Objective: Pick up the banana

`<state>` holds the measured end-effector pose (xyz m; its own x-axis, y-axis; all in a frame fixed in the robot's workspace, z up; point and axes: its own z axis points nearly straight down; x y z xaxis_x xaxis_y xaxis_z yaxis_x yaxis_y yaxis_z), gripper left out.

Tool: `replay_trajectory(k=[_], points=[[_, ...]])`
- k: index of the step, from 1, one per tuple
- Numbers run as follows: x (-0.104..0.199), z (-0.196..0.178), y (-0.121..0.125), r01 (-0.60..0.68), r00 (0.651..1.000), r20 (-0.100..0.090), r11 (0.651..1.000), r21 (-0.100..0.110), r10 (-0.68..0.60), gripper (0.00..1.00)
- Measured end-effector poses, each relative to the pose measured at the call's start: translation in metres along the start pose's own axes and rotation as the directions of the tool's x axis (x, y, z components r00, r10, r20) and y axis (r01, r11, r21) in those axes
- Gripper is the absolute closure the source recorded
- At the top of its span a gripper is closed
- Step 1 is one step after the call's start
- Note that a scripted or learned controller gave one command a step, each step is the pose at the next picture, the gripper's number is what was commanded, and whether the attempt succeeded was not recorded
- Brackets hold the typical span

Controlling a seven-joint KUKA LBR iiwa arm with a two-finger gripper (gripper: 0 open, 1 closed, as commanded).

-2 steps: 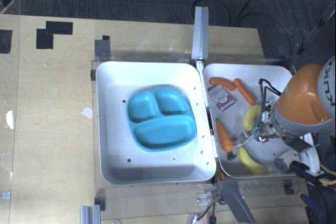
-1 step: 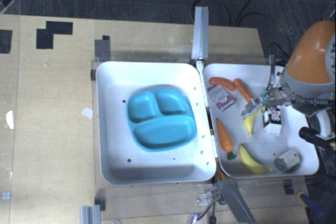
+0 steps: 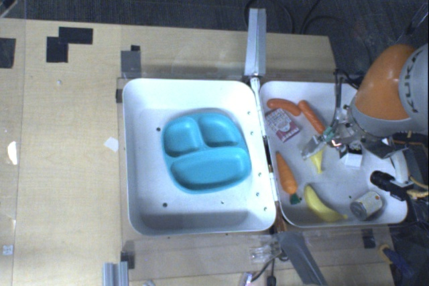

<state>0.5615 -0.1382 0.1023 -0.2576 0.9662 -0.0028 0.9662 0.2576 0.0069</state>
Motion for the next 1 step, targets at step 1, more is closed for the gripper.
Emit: replay_trajectory(k=[1], points=[[0.0003,-0.0111,0.0021,0.003,1.0,0.001,1.0,-0.005,-0.003,1.0]])
